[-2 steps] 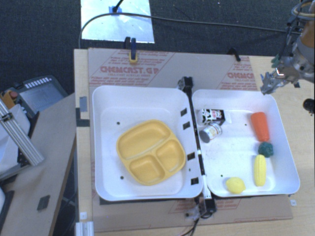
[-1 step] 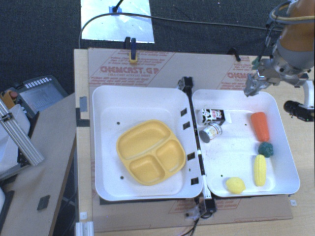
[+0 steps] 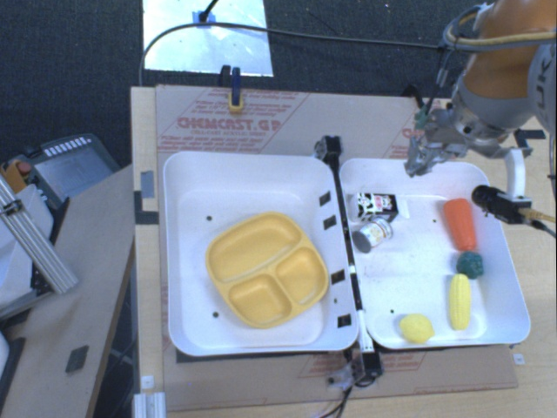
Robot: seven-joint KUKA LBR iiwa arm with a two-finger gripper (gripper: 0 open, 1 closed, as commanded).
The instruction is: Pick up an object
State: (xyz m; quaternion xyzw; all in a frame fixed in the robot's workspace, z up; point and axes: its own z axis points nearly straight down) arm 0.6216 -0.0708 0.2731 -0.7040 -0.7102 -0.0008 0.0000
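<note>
One pincer hangs above the right bin.

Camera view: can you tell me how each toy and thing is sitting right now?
Yellow plate: flat in the left bin.
Milk carton: lying on its side in the right bin.
Small can: tipped on its side.
Carrot: lying flat.
Broccoli: resting below the carrot.
Corn: lying flat.
Lemon: resting near the front.
Gripper: above the right bin's back edge.
</note>
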